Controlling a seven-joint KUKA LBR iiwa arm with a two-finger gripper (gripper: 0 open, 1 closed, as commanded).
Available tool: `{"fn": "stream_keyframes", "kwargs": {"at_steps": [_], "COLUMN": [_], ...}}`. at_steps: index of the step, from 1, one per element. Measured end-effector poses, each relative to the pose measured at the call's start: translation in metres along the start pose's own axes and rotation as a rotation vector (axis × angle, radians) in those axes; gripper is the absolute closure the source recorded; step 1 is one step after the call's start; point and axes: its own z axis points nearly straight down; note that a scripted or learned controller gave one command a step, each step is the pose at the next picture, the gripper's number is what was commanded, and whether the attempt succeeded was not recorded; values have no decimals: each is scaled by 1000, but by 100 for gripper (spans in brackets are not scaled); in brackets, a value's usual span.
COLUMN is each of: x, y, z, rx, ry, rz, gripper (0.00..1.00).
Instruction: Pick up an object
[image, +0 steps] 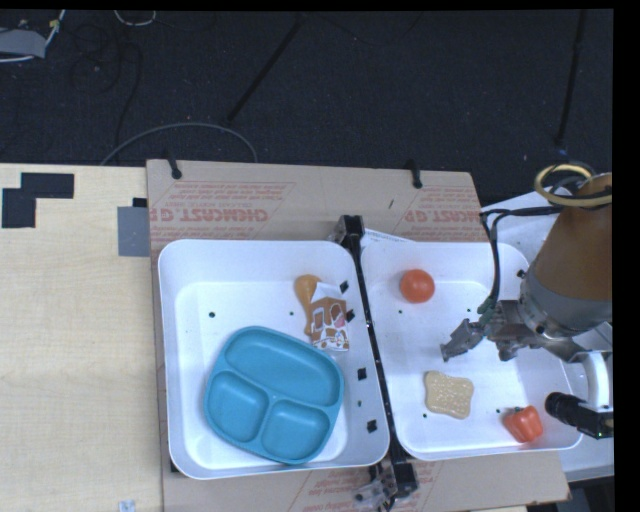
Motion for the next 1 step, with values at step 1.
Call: {"fn": "stream_keyframes", "kwargs": {"at_steps": [1], "x": [0], "y": [3], "z": [-6], "rx": [-13], "ry": [-2], "rz": [-2], "gripper": [0]}}
